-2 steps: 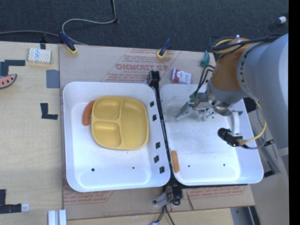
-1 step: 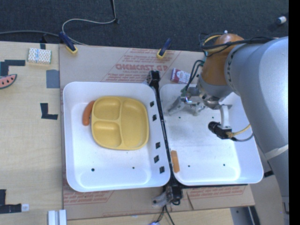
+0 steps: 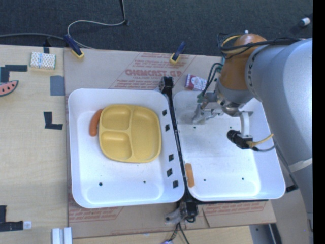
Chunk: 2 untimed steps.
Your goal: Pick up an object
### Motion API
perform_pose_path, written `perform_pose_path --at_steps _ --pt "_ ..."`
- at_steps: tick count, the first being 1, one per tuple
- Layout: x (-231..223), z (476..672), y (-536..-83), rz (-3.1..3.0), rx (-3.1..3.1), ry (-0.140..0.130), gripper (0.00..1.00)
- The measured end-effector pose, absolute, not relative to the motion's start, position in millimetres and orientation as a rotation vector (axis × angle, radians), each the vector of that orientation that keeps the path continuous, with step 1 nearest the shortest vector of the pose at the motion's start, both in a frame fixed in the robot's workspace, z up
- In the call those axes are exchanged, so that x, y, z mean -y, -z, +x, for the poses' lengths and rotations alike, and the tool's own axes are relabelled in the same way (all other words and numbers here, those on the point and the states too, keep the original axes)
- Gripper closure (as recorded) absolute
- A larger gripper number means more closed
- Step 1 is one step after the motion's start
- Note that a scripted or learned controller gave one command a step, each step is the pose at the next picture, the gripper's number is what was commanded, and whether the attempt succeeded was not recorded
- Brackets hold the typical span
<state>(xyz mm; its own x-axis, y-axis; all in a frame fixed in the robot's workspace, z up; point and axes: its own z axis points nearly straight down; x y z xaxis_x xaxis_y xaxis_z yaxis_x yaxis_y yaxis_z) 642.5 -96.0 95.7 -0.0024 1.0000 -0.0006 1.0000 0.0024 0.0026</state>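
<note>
My gripper (image 3: 202,116) hangs low over the upper left part of the right bin (image 3: 264,184), above bare white floor. A small orange piece (image 3: 189,174) lies at that bin's lower left, against the divider, well in front of the gripper. In the left bin (image 3: 81,182) rests a yellow divided plate (image 3: 130,133) with an orange sausage-shaped item (image 3: 94,123) along its left side. Nothing shows under the gripper.
The grey arm with its orange band (image 3: 238,67) covers the right bin's far right side. A small red-and-white packet (image 3: 194,82) lies on the cardboard behind the bins. Yellow clamps (image 3: 177,55) hold the cardboard's back edge. A black ridge (image 3: 171,131) separates the bins.
</note>
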Motion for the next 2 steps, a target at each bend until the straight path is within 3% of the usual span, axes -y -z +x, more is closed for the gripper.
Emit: perform_pose_path --at_steps 1,2 --pt "28.1 597.8 -184.4 2.219 -2.226 -0.001 1.0" --pt "28.5 597.4 -183.8 2.22 -2.226 0.001 0.0"
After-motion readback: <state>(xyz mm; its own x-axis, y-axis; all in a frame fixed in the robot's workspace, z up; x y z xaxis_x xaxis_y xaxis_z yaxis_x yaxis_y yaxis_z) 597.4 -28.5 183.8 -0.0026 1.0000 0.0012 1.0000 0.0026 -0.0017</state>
